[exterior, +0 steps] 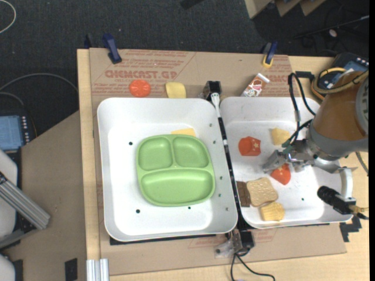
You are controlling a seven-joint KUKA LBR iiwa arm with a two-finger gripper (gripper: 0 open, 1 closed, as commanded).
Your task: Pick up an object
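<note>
Seen from the fixed camera above, the counter (pixel 94 157) carries two shallow white bins side by side. The left bin (pixel 114 174) holds a green divided plate (pixel 174 170) with a pale yellow piece (pixel 183 132) just beyond its far edge. The right bin (pixel 304 206) holds the loose items: a red block (pixel 249 146) toward the far left, a yellow piece (pixel 280 136) to its right, a small red object (pixel 282 175) in the middle, and nearer the camera a toast slice (pixel 261 191) with a brown piece (pixel 242 194) touching its left side and a yellow cracker (pixel 272 212) just in front. The arm (pixel 340 122) reaches in from the right, and its tool (pixel 285 160) hangs low over the middle of that bin, right at the small red object, which appears to be the thing it is going for. Whether the tool is apart or together cannot be told from this angle, since the metal parts blur into one another, and nothing shows the red object held between them. The risk from here is a missed or glancing grasp: the red object is small and rounded, so an off-centre close could squirt it sideways toward the toast slice. A descent set slightly wrong could also press on the bin floor or nudge the neighbouring toast slice instead. Outside the bins, on the far cardboard, lie an orange disc (pixel 140 88) and a yellow block (pixel 175 90).
</note>
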